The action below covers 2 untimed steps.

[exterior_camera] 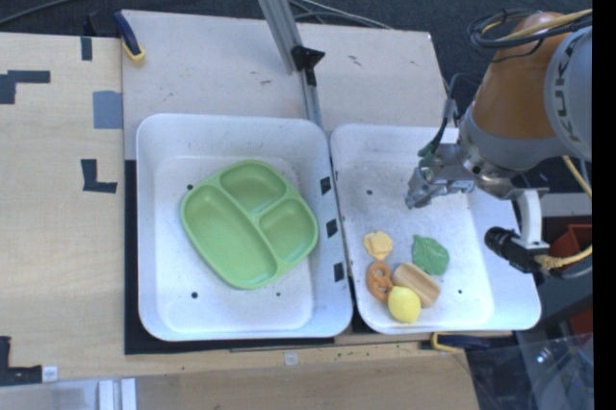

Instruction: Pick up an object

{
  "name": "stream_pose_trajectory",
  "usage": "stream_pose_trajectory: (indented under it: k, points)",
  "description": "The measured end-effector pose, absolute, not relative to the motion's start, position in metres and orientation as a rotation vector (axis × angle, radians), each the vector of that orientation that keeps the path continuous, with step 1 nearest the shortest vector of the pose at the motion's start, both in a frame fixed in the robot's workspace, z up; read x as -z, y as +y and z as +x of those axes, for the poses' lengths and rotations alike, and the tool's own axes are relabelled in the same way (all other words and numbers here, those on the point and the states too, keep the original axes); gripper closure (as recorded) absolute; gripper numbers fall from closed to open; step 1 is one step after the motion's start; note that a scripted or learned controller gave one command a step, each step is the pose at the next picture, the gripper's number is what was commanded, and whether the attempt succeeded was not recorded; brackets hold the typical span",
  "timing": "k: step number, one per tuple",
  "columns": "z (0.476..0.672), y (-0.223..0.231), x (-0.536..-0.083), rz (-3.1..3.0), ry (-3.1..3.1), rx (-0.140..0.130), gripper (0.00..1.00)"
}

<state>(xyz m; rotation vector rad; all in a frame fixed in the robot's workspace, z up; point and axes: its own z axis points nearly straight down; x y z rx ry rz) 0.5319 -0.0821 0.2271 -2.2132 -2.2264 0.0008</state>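
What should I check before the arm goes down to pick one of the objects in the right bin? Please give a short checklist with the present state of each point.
1. Gripper is above the right bin: ok.
2. Gripper is directly over a target: not ok; it hangs over bare floor, up and away from the green piece.
3. Jaws open for a grasp: cannot tell.
4. Gripper carries nothing: cannot tell.
5. Targets stand apart: not ok; the yellow ball, the tan piece and the orange ring lie touching.
6. Green tray is out of the path, in the left bin: ok.
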Motion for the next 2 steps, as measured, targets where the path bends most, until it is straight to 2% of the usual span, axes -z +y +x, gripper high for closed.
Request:
stream_pose_trajectory:
  k: [1,2]
  points:
    - [0.517,-0.034,-0.229,-2.212,-2.226,-0.002,1.0]
    - [0.516,0.015,-0.22,-2.212,-2.226,-0.003,1.0]
